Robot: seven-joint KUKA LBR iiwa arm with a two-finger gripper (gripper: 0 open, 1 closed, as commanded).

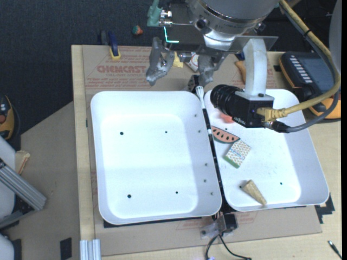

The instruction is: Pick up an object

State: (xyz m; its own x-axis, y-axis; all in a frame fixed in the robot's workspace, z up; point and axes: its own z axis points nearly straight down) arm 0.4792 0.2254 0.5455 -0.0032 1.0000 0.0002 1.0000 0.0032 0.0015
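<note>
My gripper (180, 68) hangs over the back rim of the left bin (108, 145), its fingers (157, 65) spread wide; it is open with nothing between them. The right bin (293, 161) holds a watermelon-slice toy (224, 135), a small patterned box (238, 153) and a tan cone (254, 192) near the front. A red piece (226, 117) lies partly hidden under the black cylinder on the arm. All of these lie to the right of and nearer than the gripper.
The arm's black cylinder (238, 106) and its cables (303, 110) hang over the back of the right bin. A divider ridge (211, 145) runs between the bins. Small clamps (114, 49) and clutter sit on the board behind the bins.
</note>
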